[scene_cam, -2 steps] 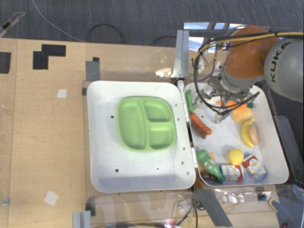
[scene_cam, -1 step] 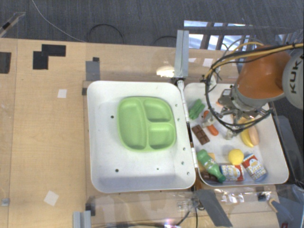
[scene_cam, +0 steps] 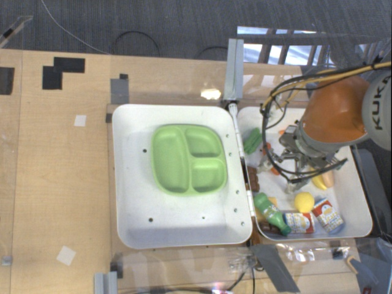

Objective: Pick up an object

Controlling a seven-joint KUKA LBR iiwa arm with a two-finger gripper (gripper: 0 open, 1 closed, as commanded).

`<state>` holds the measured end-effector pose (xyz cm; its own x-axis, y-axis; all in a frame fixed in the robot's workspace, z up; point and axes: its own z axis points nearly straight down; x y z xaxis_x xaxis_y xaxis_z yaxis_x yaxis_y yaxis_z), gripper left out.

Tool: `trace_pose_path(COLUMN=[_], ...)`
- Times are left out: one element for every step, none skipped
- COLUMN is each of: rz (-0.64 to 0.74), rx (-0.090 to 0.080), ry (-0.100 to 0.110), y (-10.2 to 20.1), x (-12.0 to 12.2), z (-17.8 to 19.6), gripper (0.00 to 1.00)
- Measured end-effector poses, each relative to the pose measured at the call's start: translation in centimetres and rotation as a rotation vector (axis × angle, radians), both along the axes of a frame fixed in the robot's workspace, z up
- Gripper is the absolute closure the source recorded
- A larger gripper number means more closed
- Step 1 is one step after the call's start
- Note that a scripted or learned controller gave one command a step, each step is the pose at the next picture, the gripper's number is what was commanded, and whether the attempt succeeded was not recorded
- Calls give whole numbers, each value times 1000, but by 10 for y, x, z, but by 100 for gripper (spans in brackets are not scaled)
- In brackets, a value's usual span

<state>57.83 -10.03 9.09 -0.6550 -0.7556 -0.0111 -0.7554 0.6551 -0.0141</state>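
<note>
My gripper (scene_cam: 304, 169) hangs low over the middle of the right bin (scene_cam: 362, 210), under the orange wrist band (scene_cam: 334, 112). Just below it lie a yellow lemon-like ball (scene_cam: 304, 201) and a yellow piece (scene_cam: 323, 180). Along the bin's front edge are a green bottle (scene_cam: 270, 211), a small can (scene_cam: 299, 223) and a red, white and blue carton (scene_cam: 328, 217). A green object (scene_cam: 252, 141) rests by the bin's left wall. The arm hides whatever is directly beneath the gripper.
The left bin (scene_cam: 135, 219) holds a green divided plate (scene_cam: 188, 158). Cables (scene_cam: 269, 112) loop from the wrist over the right bin's back. A small orange item (scene_cam: 285, 131) peeks out beside the wrist.
</note>
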Motion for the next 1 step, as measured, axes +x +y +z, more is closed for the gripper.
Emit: trace_pose_path(rz=[28], rx=[-1], ry=[2], y=[4], x=[10], z=[0], gripper=[0])
